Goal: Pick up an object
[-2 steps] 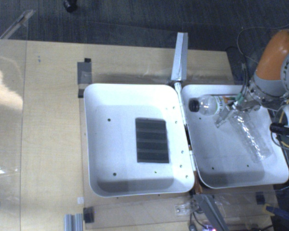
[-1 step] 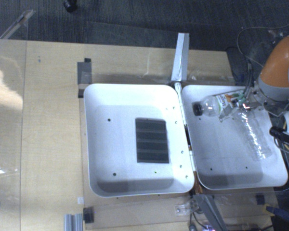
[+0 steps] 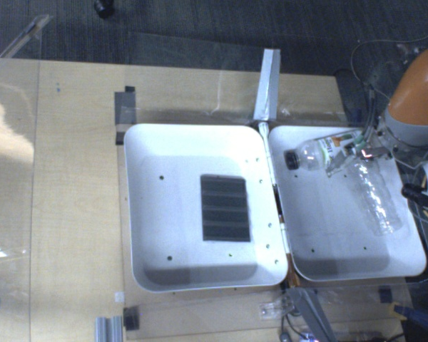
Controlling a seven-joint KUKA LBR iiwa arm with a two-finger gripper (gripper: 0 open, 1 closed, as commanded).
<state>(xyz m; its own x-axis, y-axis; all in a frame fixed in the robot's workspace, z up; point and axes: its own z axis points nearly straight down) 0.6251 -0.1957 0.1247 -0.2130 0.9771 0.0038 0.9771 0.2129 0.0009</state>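
Inside right bin point(image 3: 342, 266), two clear bottles point(image 3: 319, 152).

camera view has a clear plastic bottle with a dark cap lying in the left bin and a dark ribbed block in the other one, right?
Not quite: the bins are swapped. The camera view shows the clear plastic bottle with its dark cap lying in the right bin, near its far edge, while the dark ribbed block lies in the left bin.
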